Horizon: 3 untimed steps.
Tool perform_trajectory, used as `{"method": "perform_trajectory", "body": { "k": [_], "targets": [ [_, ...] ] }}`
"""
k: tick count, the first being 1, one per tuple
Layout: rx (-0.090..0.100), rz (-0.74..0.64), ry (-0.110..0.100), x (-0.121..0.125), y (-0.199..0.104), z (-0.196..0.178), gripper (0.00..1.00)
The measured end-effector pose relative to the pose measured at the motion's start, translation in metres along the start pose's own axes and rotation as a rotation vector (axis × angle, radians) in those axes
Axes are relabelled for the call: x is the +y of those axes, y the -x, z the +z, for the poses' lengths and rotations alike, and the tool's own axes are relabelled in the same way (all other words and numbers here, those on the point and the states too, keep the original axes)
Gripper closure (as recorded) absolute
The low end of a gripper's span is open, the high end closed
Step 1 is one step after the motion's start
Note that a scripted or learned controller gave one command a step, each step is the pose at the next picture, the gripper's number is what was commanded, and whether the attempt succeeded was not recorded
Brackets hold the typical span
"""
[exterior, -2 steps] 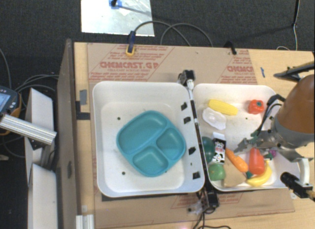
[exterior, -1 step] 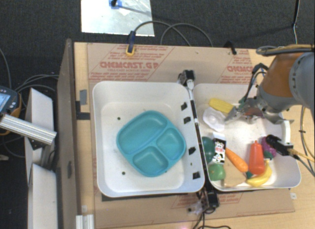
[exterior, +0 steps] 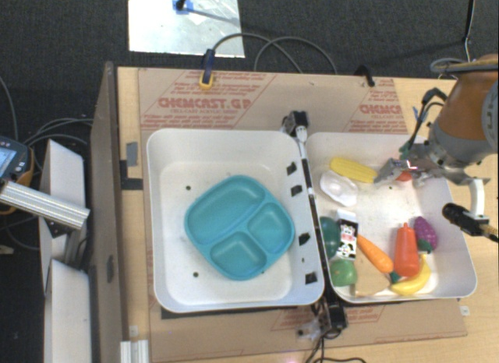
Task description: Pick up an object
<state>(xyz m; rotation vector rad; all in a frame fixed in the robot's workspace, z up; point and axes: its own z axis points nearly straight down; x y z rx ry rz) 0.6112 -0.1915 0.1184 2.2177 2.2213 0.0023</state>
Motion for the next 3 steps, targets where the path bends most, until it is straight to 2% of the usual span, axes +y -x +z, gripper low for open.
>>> {"method": "perform_trajectory", "body": {
  "k": [1,2,3],
  "targets": [
    [-0.001,-0.001,0.0,0.011,0.011,0.035,0.0],
    [0.004,0.0,-0.018,0.034,0.011,0.034,0.0],
    [-0.004,0.007,-0.044,0.048,-0.017,0.038,0.0]
  ]
}}
